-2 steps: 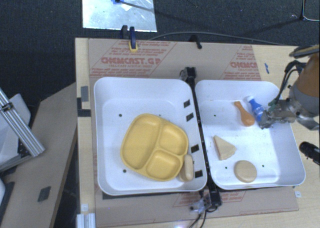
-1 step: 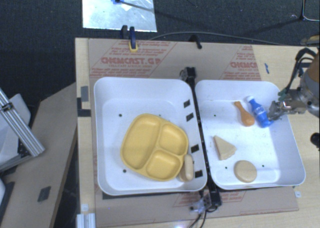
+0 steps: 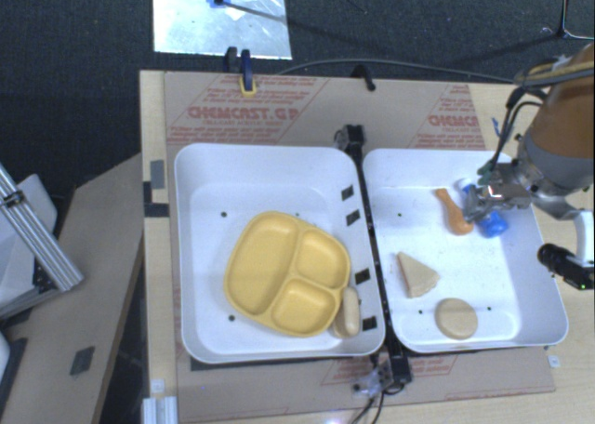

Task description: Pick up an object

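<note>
The grey arm with its orange band (image 3: 565,120) reaches in from the right and bends down over the right bin (image 3: 535,320), wrist pointing at the bin floor. Its end effector (image 3: 483,199) sits low in the bin's upper right part; whether it is wide or narrow cannot be told. A blue object (image 3: 494,224) lies right beneath it, touching or nearly so. An orange piece (image 3: 454,211) lies just to its left. A tan wedge (image 3: 416,275) and a round tan disc (image 3: 456,318) lie nearer the camera. Far to its left, the left bin (image 3: 209,180) holds a yellow divided tray (image 3: 286,272) with a small beige piece (image 3: 349,311) at its edge.
</note>
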Motion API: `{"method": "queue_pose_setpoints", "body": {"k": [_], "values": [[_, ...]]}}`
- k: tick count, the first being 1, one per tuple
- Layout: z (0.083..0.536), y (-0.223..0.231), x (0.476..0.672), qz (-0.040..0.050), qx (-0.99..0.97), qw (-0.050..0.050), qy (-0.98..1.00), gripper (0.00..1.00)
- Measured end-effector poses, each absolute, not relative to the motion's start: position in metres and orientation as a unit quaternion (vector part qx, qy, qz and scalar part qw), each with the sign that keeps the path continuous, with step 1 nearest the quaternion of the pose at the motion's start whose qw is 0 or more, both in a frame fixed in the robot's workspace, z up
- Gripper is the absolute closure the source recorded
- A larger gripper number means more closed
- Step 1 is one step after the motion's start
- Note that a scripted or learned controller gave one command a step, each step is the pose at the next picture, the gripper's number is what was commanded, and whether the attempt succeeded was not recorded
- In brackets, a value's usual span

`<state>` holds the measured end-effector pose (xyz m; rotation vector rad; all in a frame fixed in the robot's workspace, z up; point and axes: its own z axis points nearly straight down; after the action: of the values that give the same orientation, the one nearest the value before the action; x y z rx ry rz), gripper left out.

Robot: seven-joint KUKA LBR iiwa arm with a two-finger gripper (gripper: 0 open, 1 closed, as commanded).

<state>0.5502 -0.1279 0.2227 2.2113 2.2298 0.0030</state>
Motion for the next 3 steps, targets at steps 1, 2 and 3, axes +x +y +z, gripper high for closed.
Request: {"method": "queue_pose_setpoints", "body": {"k": [1, 2, 3], "values": [[0.234, -0.073, 0.562, 0.0013, 0.704, 0.001, 0.710, 1.00], [0.235, -0.020, 0.563, 0.0009, 0.704, 0.000, 0.710, 1.00], [0.234, 0.041, 0.570, 0.0017, 0.703, 0.000, 0.711, 1.00]]}}
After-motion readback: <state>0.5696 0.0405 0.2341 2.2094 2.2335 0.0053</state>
